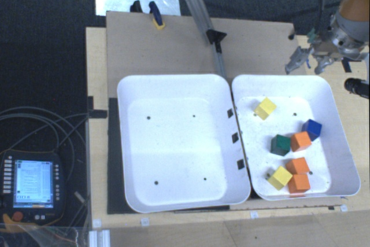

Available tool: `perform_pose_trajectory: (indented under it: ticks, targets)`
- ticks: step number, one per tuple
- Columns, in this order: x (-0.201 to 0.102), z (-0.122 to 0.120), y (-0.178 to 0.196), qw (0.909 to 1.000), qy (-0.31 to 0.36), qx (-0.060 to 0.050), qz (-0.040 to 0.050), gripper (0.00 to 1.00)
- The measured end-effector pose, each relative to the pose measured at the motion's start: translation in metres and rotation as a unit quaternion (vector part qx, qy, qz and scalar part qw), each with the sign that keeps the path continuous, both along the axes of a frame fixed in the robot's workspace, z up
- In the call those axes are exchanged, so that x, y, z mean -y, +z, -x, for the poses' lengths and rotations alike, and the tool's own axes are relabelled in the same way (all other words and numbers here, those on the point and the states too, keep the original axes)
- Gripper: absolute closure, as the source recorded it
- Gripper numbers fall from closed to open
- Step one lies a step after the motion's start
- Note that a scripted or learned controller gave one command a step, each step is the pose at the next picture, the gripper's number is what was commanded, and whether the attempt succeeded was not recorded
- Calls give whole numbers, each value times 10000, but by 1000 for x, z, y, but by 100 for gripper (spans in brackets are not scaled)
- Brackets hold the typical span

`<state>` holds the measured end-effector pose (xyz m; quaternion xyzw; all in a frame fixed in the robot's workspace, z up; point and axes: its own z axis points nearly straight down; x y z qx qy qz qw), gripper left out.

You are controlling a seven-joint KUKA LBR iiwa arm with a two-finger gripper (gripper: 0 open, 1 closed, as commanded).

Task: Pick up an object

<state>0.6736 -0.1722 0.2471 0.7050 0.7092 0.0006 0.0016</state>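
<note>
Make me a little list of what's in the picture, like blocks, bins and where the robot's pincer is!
right bin: holds all seven blocks
yellow blocks: two
orange blocks: three
blue block: touches an orange one
green block: beside the same orange one
left bin: white, on the bench
pincer: open, above the right bin's far rim, holding nothing

I see my arm (pixel 354 6) reaching in at the upper right, wrist down, gripper (pixel 310 61) hanging with its fingers (pixel 295 61) spread apart, holding nothing.
</note>
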Motion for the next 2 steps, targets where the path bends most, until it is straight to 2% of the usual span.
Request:
perform_pose_trajectory:
  ticks: [1,2]
  targets:
    - [0,0,0,10000,-3,-3,3,0]
    - [-6,8,-54,10000,-12,-25,-4,0]
